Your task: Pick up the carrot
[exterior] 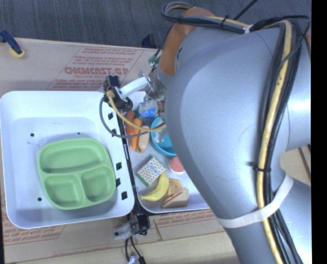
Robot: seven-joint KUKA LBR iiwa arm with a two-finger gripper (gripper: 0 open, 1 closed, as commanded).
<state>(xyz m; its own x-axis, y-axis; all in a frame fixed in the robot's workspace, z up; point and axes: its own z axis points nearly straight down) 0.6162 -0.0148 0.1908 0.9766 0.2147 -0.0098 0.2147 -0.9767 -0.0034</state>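
The carrot (134,130) is orange and lies near the left wall of the right bin (169,209), pointing toward the near side. A yellow cable crosses over its top. My gripper (145,104) hangs just above and to the right of the carrot's far end, half hidden under the big grey arm (235,120). Whether it touches the carrot is not visible.
Around the carrot lie a pale sausage-like piece (144,142), a blue bowl (163,143), a checkered packet (151,170), a banana (158,189), a toast slice (175,198) and a red piece (177,165). The left bin (15,125) holds a green divided plate (78,172).
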